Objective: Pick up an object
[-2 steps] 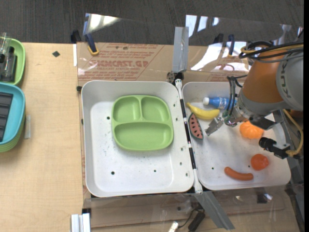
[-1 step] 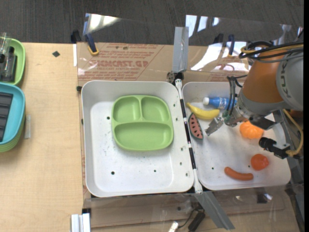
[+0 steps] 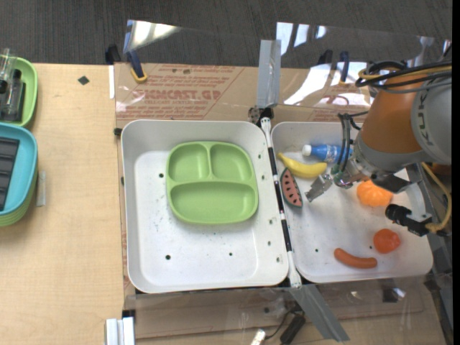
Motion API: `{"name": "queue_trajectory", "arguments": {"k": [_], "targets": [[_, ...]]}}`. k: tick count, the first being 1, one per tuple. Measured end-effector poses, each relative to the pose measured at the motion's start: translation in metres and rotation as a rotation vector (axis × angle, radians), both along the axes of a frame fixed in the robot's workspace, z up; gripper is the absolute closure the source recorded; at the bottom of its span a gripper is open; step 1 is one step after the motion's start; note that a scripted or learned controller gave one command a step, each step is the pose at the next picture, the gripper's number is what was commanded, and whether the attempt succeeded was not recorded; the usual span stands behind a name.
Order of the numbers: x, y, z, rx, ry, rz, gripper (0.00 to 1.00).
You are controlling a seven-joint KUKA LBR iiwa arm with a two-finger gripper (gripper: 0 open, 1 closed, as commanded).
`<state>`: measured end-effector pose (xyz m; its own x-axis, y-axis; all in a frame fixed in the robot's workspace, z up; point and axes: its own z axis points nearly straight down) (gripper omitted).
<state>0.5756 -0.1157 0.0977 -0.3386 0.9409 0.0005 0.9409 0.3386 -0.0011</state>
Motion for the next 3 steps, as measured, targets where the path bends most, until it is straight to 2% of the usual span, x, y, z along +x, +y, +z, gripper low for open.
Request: {"name": "queue_trajectory", "arguments": {"k": [3], "targets": [[0.0000, 0.0000, 0.0000, 0.000, 0.000, 0.000, 0.00]]}}
